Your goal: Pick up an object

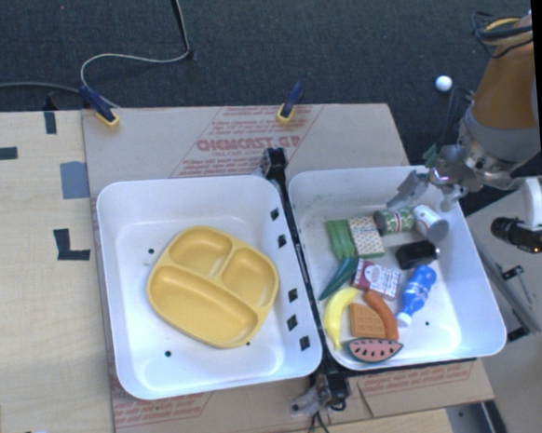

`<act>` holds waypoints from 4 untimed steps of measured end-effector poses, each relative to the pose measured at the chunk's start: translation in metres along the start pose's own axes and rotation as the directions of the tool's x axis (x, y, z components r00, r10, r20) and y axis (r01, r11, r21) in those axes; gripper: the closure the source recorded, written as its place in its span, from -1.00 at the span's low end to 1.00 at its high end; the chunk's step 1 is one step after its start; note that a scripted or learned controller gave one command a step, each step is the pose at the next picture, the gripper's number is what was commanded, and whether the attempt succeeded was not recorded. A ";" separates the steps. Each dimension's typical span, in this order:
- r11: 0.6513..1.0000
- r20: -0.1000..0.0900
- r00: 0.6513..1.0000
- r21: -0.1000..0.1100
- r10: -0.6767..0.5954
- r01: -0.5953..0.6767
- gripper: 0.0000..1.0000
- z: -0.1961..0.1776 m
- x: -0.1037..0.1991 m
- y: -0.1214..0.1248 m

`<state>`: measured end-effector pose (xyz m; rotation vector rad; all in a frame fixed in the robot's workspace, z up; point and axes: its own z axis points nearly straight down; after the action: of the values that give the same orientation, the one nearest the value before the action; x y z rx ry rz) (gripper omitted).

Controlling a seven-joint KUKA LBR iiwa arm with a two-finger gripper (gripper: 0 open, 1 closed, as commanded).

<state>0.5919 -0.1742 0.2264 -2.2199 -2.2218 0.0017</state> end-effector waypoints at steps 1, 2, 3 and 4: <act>1.000 -0.007 1.000 -0.019 -0.008 0.008 -1.00 0.121 -0.011 0.039; 1.000 0.002 1.000 -0.028 -0.003 0.003 -1.00 0.131 0.000 0.026; 1.000 0.007 1.000 -0.028 -0.002 0.002 1.00 0.121 -0.002 0.025; 1.000 0.001 1.000 -0.003 -0.002 0.002 1.00 -0.003 0.041 0.014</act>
<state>0.6057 -0.1335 0.2294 -2.2203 -2.2257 -0.0012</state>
